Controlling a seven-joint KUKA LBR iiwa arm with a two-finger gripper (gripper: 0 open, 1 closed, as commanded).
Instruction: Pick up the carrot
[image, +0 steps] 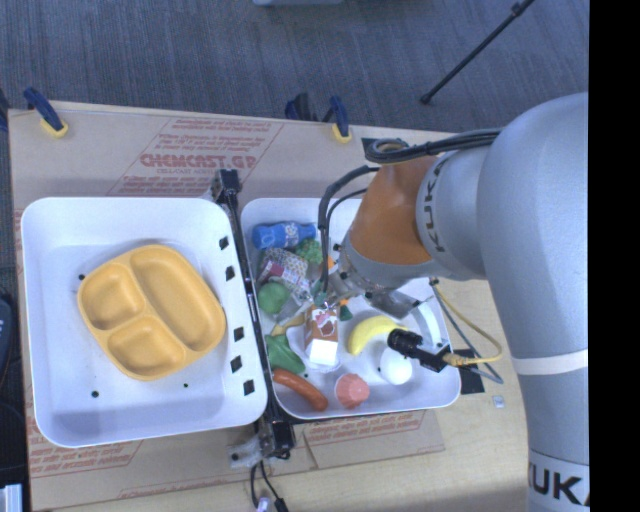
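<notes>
The carrot (300, 390), a long orange-red piece, lies at the front of the right bin (430, 395), close to the front wall. My gripper (327, 300) reaches down from under the orange wrist band into the middle of that bin. It hangs over a small brown-and-white carton (322, 338), a short way behind and to the right of the carrot. The carrot lies on the bin floor apart from the gripper. The wrist and arm hide the bin's back right part.
The right bin also holds a banana (370, 333), a white egg (397, 370), a pink round piece (352, 390), green pieces (275, 298), a blue pack (275, 236) and a patterned packet (285, 268). A yellow divided plate (150, 310) sits in the left bin (60, 400).
</notes>
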